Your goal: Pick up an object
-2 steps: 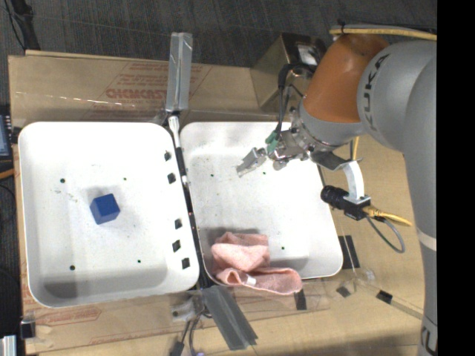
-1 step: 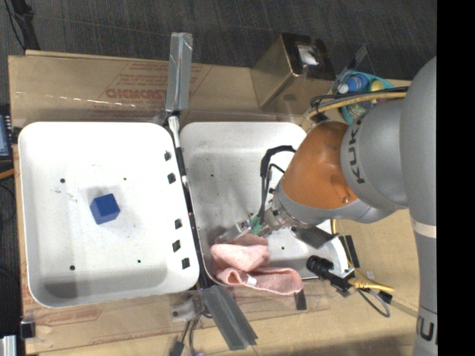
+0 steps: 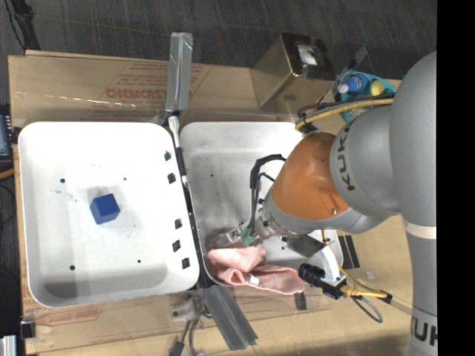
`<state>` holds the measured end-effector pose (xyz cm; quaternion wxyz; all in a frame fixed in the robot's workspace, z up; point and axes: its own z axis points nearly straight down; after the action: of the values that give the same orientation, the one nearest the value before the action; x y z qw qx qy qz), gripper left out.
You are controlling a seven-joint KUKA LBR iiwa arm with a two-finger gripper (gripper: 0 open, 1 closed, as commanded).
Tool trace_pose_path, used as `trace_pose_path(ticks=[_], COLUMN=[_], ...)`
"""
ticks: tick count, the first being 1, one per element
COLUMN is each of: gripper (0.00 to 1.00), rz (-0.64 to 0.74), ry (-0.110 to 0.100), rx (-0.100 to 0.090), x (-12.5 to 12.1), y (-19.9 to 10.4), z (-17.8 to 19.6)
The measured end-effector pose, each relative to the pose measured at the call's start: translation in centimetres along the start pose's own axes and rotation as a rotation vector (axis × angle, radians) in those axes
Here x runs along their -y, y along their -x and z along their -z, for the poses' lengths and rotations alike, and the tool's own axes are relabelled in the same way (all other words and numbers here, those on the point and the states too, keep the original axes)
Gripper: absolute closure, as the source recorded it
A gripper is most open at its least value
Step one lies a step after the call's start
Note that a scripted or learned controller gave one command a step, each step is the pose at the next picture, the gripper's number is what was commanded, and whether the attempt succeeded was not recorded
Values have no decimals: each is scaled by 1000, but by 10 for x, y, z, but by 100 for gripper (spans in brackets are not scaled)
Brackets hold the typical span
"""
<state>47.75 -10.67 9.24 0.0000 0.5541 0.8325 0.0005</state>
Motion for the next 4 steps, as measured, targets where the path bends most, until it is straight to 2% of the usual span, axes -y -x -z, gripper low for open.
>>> trace_pose_path(ticks=[1, 2, 3, 4], gripper=[0, 0, 0, 0], rz=[-176, -155, -297, -131], ry=[3, 3, -4, -6], rx=[3, 4, -1, -4], x=[-3, -3, -15, -33], y=[-5, -6, 43, 10], z=[0, 0, 40, -2])
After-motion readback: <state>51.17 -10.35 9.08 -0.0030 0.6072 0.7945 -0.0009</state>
